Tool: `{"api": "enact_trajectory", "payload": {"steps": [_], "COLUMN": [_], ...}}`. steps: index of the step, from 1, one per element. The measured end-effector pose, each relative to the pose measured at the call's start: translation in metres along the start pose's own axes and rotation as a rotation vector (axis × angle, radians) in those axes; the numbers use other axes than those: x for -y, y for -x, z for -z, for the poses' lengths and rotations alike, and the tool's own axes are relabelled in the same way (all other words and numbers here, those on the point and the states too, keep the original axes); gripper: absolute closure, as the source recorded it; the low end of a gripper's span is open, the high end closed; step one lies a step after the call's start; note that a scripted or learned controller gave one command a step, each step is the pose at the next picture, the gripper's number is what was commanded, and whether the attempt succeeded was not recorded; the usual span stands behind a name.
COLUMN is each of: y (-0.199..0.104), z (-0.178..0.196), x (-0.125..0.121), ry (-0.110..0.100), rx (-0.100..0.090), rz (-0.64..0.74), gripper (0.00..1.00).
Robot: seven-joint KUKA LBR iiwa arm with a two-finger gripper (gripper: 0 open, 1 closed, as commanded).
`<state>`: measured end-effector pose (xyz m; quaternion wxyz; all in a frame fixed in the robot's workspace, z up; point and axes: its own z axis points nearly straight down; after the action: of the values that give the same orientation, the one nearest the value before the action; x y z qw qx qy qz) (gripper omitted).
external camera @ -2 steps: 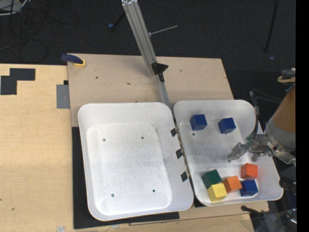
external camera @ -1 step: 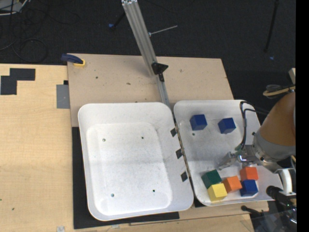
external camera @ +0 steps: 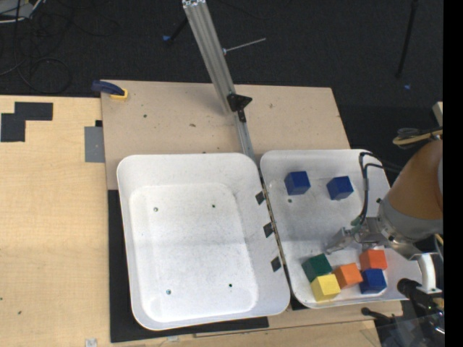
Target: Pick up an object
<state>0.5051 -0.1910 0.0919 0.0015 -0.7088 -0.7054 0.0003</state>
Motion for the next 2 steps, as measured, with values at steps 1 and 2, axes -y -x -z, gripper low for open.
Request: {"api": "enact_trajectory", "payload": {"steps": [1,2], "y": [0.001,0.012], "z": [0.01,0.065], "x": [0.001,-0.002], "ry": [-0.002,0.005], "rx": [-0.002,0.003], "rz": [-0.006,-0.003], "gripper": [1.0,1.0]}}
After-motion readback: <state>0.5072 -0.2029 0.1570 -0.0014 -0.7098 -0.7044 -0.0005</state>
